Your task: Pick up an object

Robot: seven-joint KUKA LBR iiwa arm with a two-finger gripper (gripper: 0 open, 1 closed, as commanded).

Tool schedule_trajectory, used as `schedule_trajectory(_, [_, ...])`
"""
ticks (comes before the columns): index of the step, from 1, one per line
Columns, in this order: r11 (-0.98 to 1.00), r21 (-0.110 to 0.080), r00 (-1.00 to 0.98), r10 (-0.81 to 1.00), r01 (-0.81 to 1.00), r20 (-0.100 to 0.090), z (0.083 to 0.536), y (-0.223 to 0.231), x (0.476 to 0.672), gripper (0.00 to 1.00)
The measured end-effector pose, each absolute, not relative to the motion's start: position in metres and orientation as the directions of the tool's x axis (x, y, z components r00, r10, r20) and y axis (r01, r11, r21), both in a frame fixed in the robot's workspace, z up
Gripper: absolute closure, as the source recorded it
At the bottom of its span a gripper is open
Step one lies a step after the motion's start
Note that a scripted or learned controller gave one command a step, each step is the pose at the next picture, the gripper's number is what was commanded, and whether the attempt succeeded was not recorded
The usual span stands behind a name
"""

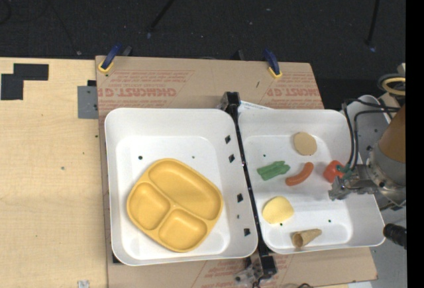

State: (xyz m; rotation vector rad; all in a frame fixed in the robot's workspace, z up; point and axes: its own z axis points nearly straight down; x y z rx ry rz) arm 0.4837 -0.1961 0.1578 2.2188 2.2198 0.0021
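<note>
The right bin (361, 227) holds several small things: a round tan biscuit (305, 143), a green piece (272, 170), an orange-red sausage (299, 175), a pale yellow lump (277, 210), a tan cone (306, 237) and a small red piece (332, 170). My gripper (340, 185) sits low at the bin's right side, coming in from the right. The red piece lies right against its upper left tip. I cannot make out whether it is gripped or merely touched.
A yellow three-compartment plate (174, 203) lies in the left bin (132, 128). A black divider (238, 167) with clips runs between the bins. Cables (356, 134) hang by the arm at the right bin's wall.
</note>
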Motion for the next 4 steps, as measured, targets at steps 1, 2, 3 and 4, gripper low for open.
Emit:
schedule_trajectory(1, [0.0,0.004,0.0,1.0,1.0,-0.001,0.205,-0.197,0.476,1.0])
schedule_trajectory(2, [0.0,0.005,0.0,1.0,1.0,-0.002,0.265,-0.201,0.481,1.0])
schedule_trajectory(3, [0.004,-0.001,-0.004,1.0,1.0,0.001,0.258,-0.144,0.478,1.0])
schedule_trajectory(4, [0.004,-0.002,-0.004,1.0,1.0,0.001,0.243,-0.094,0.481,1.0])
